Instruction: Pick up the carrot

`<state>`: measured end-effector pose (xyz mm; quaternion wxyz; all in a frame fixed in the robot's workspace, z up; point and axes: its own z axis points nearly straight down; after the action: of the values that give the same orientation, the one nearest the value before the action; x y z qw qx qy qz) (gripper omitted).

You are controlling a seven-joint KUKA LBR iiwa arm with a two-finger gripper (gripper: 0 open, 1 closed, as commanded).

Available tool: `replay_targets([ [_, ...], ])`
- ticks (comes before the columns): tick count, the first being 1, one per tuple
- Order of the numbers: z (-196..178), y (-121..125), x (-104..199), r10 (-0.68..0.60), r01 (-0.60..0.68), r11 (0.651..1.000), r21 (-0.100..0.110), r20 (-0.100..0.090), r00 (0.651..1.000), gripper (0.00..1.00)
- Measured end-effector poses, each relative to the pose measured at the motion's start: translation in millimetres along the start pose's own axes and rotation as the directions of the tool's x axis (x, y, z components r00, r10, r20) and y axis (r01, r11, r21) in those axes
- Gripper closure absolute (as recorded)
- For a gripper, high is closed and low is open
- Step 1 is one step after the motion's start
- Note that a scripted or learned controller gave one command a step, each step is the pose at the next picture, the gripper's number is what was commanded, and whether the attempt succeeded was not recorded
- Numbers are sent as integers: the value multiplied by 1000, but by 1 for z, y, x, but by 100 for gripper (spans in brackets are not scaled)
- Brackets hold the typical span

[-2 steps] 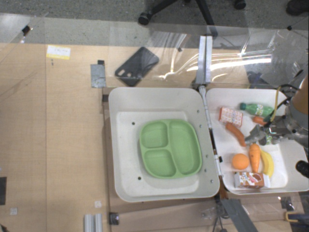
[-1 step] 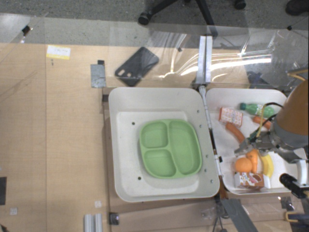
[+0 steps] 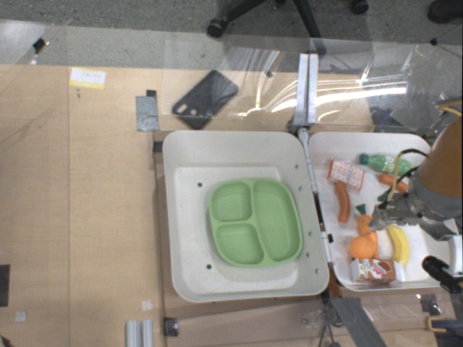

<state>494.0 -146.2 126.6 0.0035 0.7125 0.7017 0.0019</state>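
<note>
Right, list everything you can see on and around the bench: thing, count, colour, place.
divided plate: one, green, in the left bin
left bin: one, white, bench centre
right bin: one, white, beside it
sausage: one, red-brown, right bin centre
carrot: one, orange, green top, below the sausage
orange fruit: one, orange, front of right bin
banana: one, yellow, right of the fruit
bottle: one, green, back of right bin
small cartons: two, red-white, back and front of right bin
phone: one, dark, bench behind the bins
tool: one, dark, over the right bin near the carrot
</note>
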Motion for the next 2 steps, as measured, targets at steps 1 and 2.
replay_targets([
  [1, 0, 0, 0, 0, 0, 1000, 0, 0, 1000, 0],
  [2, 37, -2, 34, -2, 2, 1000, 6, -2, 1000, 0],
])
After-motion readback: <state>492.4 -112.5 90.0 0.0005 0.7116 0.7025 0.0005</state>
